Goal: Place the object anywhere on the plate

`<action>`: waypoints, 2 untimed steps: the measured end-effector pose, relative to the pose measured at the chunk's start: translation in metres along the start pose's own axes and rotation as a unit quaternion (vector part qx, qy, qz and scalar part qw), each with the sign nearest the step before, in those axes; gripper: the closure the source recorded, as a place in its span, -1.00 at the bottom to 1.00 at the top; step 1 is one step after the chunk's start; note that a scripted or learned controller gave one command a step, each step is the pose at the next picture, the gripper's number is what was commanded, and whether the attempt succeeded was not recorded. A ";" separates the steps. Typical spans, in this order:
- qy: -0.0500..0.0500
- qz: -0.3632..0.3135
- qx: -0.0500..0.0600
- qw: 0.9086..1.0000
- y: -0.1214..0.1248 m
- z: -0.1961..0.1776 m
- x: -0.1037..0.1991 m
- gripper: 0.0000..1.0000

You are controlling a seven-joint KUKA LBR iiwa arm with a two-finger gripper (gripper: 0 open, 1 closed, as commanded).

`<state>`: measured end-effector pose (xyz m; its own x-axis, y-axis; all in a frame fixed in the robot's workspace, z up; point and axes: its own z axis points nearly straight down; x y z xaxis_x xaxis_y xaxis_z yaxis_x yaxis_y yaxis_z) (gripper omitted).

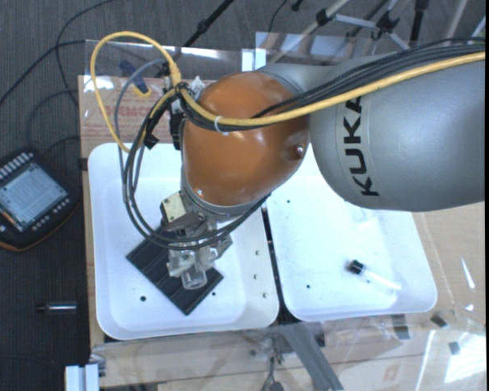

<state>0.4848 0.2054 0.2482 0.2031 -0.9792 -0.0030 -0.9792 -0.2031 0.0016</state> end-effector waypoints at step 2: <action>-0.002 -0.286 -0.001 0.958 -0.056 -0.116 -0.015 1.00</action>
<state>0.5371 0.2308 0.3645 0.7065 -0.7077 -0.0083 -0.7077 -0.7065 -0.0003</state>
